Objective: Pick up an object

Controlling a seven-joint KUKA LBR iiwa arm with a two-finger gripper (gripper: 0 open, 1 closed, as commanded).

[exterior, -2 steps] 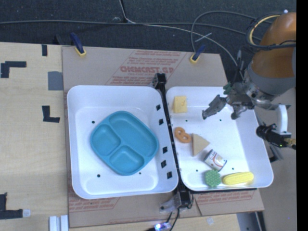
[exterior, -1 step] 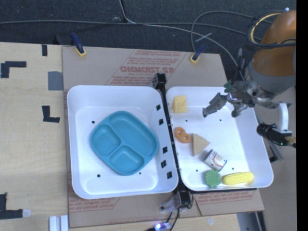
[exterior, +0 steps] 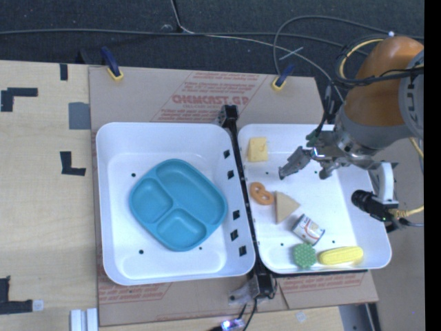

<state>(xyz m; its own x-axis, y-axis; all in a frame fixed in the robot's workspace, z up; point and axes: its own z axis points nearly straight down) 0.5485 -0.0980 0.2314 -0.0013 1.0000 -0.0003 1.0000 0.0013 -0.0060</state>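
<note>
Lying under the spread, unladen pincer [exterior: 309,169]: six small items; one blue tray [exterior: 178,203] alongside.

Red print "CHEMCAST GP" on brown cardboard sheet [exterior: 207,96]

My arm [exterior: 375,102] comes in from the right, orange band [exterior: 386,64] up top, grey wrist below it, all hanging over the right bin [exterior: 358,185]. My gripper [exterior: 309,168] sits over the upper middle of that bin, pointing left toward the divider. Fingers [exterior: 293,164] are spread apart, nothing between them. The left finger reaches out furthest toward the bin's centre; the other one sits lower right, closer to the wrist. Black stub [exterior: 368,204] off the wrist hangs near the bin's right wall. Cables loop off the band, above the bin's far edge.
</note>
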